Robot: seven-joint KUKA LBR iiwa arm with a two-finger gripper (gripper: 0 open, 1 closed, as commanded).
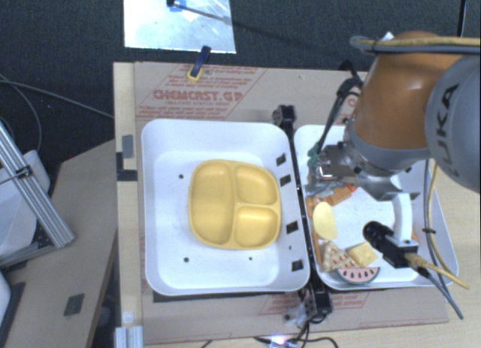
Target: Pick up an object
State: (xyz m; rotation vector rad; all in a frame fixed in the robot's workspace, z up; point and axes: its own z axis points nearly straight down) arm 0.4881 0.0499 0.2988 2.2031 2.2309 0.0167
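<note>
Toy food pieces are lying in the right bin. The gripper is hovering above them; its state cannot be determined. A yellow divided plate is sitting in the left bin.

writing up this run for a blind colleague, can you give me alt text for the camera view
A grey and orange robot arm reaches in from the right over the right white bin, which holds toy food, including a watermelon slice. The left white bin holds a yellow divided plate.
</note>
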